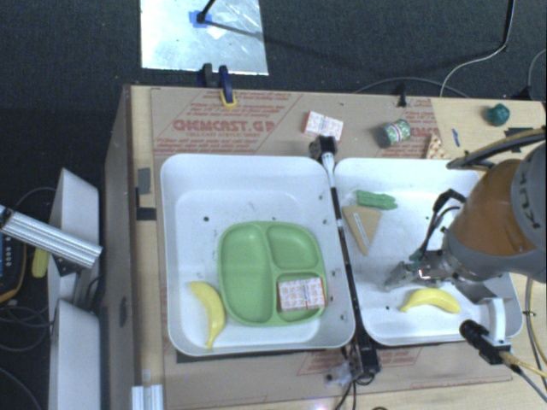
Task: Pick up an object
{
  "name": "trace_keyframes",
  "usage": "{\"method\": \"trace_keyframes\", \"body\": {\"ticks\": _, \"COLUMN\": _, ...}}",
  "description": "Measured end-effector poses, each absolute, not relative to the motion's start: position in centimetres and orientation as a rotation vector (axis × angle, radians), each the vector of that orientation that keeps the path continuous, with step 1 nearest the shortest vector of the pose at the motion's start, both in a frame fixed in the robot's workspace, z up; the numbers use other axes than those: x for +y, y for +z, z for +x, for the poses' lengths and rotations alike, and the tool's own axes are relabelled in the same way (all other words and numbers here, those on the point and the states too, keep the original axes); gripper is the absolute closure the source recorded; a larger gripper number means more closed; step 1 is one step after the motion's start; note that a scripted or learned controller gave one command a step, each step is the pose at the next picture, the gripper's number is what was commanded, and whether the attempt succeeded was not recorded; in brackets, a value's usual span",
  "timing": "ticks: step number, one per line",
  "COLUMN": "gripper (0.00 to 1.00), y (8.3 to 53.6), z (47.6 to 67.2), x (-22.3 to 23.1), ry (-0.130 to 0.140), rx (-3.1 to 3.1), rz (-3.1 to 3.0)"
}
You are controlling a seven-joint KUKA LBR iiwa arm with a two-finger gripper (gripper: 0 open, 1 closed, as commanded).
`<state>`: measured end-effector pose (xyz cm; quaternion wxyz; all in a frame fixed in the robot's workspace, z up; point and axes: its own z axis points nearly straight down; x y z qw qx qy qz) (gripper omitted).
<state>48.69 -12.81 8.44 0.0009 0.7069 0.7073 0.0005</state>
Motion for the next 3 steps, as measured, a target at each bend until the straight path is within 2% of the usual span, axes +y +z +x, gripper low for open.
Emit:
{"method": "trace_keyframes", "body": {"ticks": 1, "gripper": 0.0, "y": 8.5, "z": 61.9, "x": -16.4, "ry": 0.003, "rx": 2.224, "rz": 2.214}}
{"method": "trace_keyframes", "body": {"ticks": 2, "gripper": 0.0, "y": 8.5, "z": 60.3, "x": -9.1, "ry": 0.003, "rx": 2.227, "rz": 2.215}}
{"method": "trace_keyframes", "body": {"ticks": 3, "gripper": 0.0, "y": 8.5, "z": 64.2, "x": -9.7, "ry": 0.003, "rx": 2.225, "rz": 2.214}}
